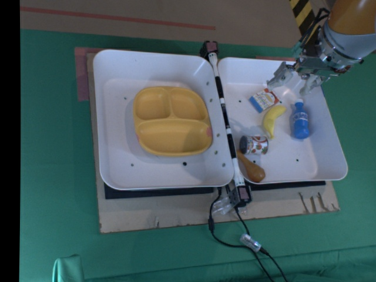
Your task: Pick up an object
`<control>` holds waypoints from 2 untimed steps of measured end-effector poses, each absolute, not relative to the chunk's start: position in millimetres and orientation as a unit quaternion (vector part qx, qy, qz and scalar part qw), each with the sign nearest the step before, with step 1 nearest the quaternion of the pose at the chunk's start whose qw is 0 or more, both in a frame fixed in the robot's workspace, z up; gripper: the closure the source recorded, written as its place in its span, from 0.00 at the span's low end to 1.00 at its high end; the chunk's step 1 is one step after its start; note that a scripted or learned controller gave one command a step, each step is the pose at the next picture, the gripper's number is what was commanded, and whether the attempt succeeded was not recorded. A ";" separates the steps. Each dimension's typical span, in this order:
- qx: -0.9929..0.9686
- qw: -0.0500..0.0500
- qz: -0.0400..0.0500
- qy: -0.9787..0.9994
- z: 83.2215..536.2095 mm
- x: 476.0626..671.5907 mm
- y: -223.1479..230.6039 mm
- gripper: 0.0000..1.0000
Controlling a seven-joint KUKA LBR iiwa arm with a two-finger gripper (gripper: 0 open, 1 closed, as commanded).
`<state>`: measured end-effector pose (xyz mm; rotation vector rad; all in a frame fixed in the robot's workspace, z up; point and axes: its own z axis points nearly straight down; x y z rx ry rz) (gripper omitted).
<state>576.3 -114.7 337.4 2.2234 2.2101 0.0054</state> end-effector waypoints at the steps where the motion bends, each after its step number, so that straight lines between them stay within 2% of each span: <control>1: 0.709 0.005 0.003 0.705 193.4 539.5 -133.2 0.00; 2: 0.711 0.011 0.006 0.703 207.7 541.8 -135.0 1.00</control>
